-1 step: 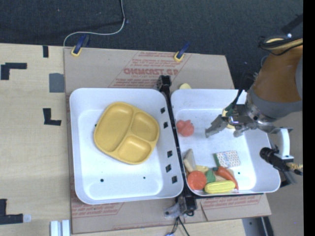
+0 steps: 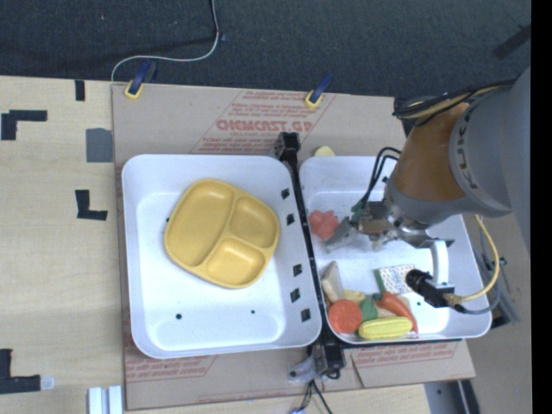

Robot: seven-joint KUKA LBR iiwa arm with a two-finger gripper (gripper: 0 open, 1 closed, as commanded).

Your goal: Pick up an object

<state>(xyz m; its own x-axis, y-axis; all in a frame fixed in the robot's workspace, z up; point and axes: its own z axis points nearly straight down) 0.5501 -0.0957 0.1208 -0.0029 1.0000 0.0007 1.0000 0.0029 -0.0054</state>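
Trouble could come from the gripper (image 2: 345, 231) closing on air: its fingers look spread apart, holding nothing, just beside the pink object (image 2: 323, 223) in the right bin (image 2: 470, 257). That object is small, rounded, salmon-pink, near the bin's left wall and easily nudged.

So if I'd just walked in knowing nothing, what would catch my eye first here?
Probably the yellow divided plate, lying alone in the left bin. Next, the big grey and orange arm reaching over the right bin, its gripper beside a pinkish-red toy. Bright toy food crowds that bin's near end.
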